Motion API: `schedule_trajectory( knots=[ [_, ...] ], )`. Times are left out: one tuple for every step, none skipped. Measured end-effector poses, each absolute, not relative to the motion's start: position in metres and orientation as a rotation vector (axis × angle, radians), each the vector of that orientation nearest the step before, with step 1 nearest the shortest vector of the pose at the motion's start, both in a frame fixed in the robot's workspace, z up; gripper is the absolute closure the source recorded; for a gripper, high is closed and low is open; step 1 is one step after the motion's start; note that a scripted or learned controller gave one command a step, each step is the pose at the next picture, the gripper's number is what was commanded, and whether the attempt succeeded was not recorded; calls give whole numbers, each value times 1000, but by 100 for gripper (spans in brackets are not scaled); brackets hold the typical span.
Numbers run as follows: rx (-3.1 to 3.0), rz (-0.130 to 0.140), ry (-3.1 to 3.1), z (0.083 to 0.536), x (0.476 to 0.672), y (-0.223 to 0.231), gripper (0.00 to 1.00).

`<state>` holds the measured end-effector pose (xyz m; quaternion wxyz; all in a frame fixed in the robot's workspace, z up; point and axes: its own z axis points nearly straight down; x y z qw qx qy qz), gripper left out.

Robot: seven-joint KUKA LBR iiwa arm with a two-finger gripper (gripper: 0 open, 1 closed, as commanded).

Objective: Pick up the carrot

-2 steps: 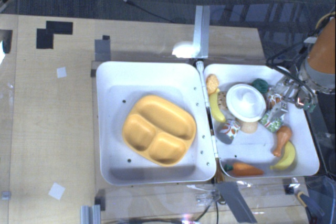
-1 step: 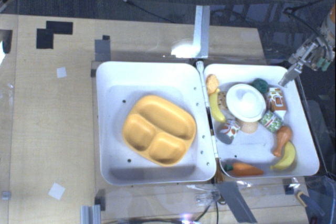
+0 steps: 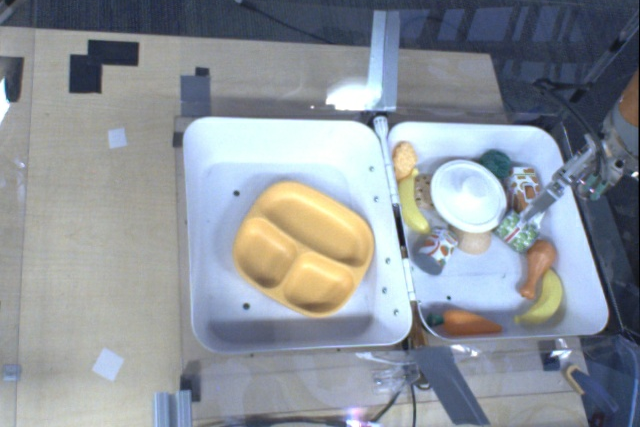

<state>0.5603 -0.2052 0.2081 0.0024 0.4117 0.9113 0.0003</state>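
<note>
The two shallow bins [image 3: 200, 215] are white. The divided plastic plate [image 3: 303, 246] is yellow. The carrot [image 3: 470, 322] is orange with green end. The round bowl [image 3: 467, 194] is white, the bananas [image 3: 541, 300] yellow.

Carrot [image 3: 470, 322] in right bin's [image 3: 575, 165] front-left corner

We see the orange carrot [image 3: 470, 322] lying along the front wall of the crowded right white bin [image 3: 590, 267], with bare floor just behind it. A yellow banana [image 3: 542, 300] and a brown drumstick [image 3: 537, 265] lie near its right end.
</note>
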Motion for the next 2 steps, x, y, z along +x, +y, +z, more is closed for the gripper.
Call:
schedule_trajectory(
  knots=[
    [1710,2,2630,196,495,-206,0],
    [1778,7,2580,90,536,-158,0]
  ],
)
